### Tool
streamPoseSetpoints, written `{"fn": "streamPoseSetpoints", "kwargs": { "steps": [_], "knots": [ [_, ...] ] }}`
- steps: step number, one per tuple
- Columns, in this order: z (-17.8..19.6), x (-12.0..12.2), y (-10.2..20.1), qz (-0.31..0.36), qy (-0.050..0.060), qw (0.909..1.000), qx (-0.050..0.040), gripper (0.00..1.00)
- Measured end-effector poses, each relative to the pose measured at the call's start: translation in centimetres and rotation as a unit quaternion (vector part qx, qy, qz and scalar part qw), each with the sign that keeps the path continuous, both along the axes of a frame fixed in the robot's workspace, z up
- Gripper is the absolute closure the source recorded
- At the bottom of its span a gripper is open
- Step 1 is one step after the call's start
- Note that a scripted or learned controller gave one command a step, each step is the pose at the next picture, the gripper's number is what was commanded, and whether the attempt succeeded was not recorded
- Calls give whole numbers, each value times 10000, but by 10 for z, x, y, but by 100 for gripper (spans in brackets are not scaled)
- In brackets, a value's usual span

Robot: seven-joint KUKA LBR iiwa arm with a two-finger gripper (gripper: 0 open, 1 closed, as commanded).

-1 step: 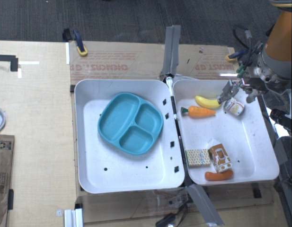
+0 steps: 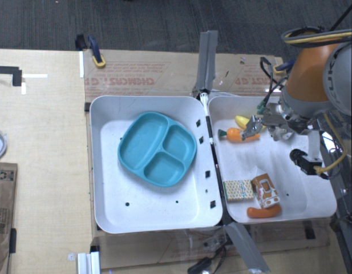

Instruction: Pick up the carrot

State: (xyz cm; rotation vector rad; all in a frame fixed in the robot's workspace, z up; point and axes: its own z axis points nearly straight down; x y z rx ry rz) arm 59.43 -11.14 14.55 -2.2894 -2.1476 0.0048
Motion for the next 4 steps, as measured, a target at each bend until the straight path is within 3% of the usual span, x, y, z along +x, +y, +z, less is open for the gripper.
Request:
{"fn": "streamPoseSetpoints", "kwargs": {
  "steps": [1, 2, 3, 4],
  "knots": [
    [-52, 29, 15, 799, -39, 9968, -10, 0],
    [-41, 29, 12, 773, -49, 9970, -20, 100],
    [-42, 29, 13, 777, -45, 9970, -18, 0],
    [-32, 29, 11, 755, -50, 9971, -23, 100]
  ]
}}
